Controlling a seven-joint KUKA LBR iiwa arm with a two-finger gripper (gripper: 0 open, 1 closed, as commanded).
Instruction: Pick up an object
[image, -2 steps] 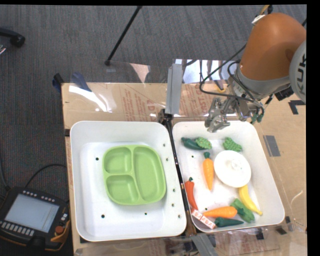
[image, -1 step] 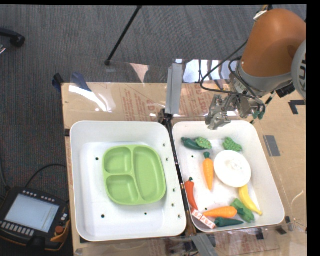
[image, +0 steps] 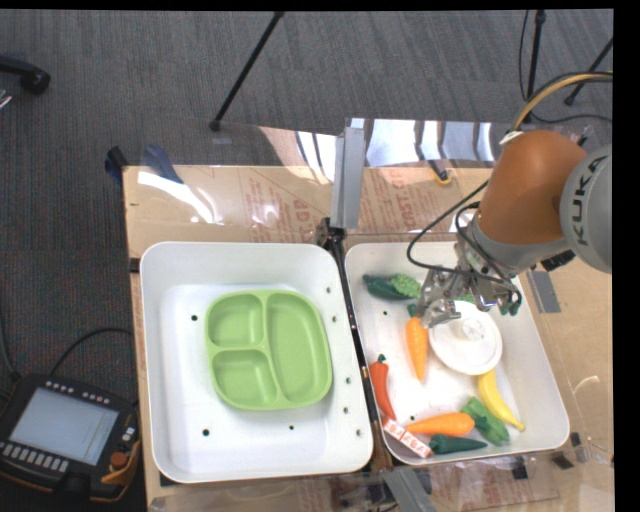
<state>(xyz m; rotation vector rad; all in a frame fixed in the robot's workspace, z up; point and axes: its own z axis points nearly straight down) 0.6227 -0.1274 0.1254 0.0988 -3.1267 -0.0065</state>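
Metal two-finger gripper (image: 437, 308) hangs low in the right white bin (image: 548, 372), above the orange plastic carrot (image: 417, 347) beside a round white plate (image: 466, 342), grip unreadable.

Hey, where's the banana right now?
The banana lies in the right bin, near its lower right corner, just below the white round lid and beside the green toy vegetable.

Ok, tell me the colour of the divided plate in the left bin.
Light green, in the camera view.
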